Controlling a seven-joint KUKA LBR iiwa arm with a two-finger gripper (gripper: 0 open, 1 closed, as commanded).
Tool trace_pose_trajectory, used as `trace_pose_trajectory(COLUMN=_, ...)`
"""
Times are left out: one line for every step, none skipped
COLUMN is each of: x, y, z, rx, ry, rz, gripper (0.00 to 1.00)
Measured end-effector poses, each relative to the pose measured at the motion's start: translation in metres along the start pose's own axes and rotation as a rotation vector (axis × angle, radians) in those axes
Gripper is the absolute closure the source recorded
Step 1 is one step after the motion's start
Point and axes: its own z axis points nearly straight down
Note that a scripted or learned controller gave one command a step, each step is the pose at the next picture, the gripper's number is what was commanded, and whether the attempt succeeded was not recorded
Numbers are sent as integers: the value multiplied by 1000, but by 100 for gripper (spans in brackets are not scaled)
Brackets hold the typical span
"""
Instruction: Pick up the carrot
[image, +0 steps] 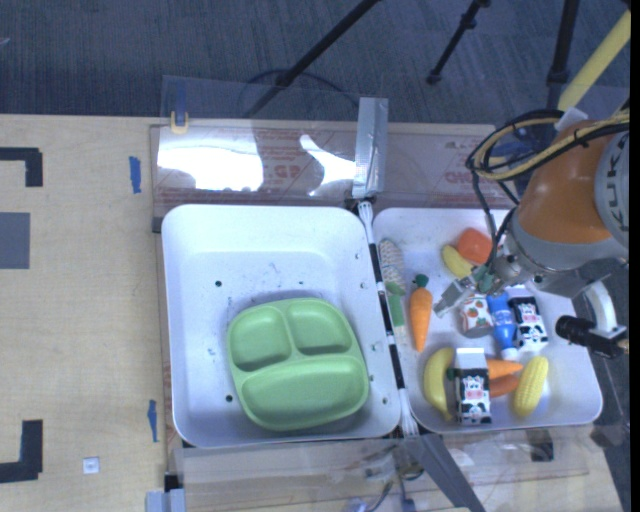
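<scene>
Your counter (70, 300) is pale wood, with dark carpet and stand legs along the top of the frame, and two white bins sit side by side on it. The arm (575, 205) comes in from the right, its orange band over the upper right of the right bin (590, 405). Your pincer (463, 293) hangs low in the middle of that bin; its fingers stand apart, with nothing between them.

Just left of the pincer lies the carrot (420, 315), orange with a green top, tip pointing toward the bottom of the frame, close beside the bin's left wall. The pincer is near it, but you cannot tell whether they touch. Above the carrot is a pale corn cob (391, 263). Right of the pincer are small cartons (505, 320). Above it sit an orange piece (474, 243) and a yellow one (456, 262). Lower down you see a banana (437, 380), a cow-print carton (472, 385) and a yellow corn (530, 386).

In the left bin (200, 240), a green divided plate (296, 362) rests at lower centre.
</scene>
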Motion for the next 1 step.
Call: trace_pose_trajectory(x=-7, y=-12, z=42, rx=11, ry=9, rz=-95, gripper=0)
